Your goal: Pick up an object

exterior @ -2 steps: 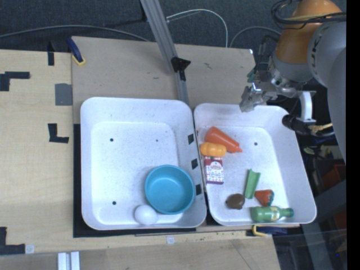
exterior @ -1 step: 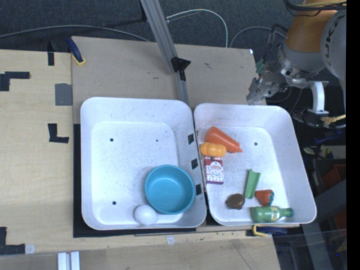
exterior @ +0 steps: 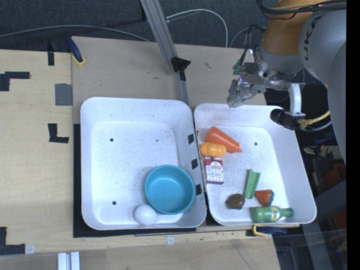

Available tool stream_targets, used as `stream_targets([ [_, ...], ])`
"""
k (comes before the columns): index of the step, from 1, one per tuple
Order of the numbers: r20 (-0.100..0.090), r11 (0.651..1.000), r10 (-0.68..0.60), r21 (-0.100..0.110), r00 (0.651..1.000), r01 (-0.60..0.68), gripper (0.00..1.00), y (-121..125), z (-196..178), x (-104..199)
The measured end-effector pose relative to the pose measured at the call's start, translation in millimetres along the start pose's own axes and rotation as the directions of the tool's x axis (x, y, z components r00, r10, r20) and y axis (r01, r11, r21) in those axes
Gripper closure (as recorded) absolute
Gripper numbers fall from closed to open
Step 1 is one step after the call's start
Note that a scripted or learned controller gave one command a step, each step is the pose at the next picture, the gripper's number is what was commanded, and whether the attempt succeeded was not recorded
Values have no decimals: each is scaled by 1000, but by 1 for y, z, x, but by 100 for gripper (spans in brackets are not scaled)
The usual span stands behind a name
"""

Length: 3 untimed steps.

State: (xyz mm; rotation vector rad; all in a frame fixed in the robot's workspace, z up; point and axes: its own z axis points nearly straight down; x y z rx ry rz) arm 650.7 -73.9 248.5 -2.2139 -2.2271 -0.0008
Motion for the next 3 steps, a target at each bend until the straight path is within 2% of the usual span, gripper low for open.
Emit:
stream_targets([
  [1, 0, 1000, -1, 0, 1000, 1, 100, 5, -5, 54],
  [2, 0, 1000, 0, 1, 1000, 0, 100, 23, 4, 104],
  [3, 1, 1000, 0, 2, 1000, 0, 100, 31, 19, 150],
])
